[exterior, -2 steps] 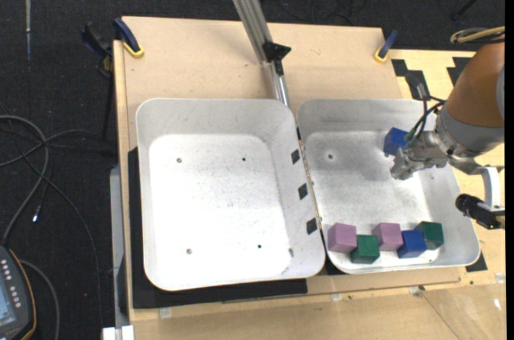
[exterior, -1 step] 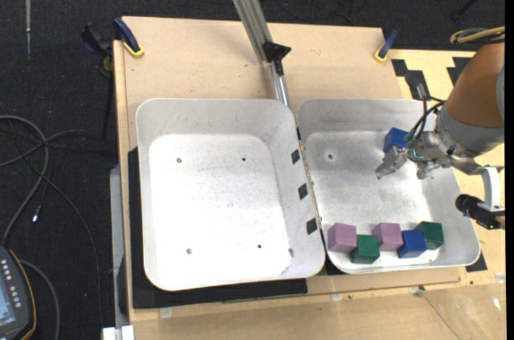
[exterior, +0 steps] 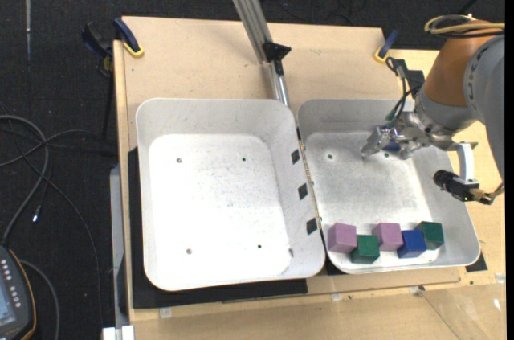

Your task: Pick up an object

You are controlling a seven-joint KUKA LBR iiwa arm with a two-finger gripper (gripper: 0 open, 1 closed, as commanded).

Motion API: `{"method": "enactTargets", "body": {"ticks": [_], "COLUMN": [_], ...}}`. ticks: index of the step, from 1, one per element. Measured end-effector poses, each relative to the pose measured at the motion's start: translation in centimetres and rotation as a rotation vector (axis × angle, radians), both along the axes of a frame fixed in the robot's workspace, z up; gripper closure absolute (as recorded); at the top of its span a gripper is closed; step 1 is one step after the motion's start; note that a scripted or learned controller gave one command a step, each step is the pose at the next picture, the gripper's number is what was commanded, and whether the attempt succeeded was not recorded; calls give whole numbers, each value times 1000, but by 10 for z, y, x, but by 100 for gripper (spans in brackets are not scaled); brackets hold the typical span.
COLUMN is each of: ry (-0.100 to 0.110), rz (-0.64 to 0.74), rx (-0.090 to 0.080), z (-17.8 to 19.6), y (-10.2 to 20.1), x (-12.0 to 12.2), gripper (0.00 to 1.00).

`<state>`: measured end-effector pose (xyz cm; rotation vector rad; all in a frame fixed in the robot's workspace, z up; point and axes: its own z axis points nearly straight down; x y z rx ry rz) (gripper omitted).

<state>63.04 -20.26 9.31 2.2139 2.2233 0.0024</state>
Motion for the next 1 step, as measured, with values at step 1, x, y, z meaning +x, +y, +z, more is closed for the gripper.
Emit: {"method": "enactTargets", "body": {"ticks": [1], "ry": [18], "rz": [-10], "rx": [-4], "z": [0], "y": [-13], "x": [48], "gripper": [0]}}
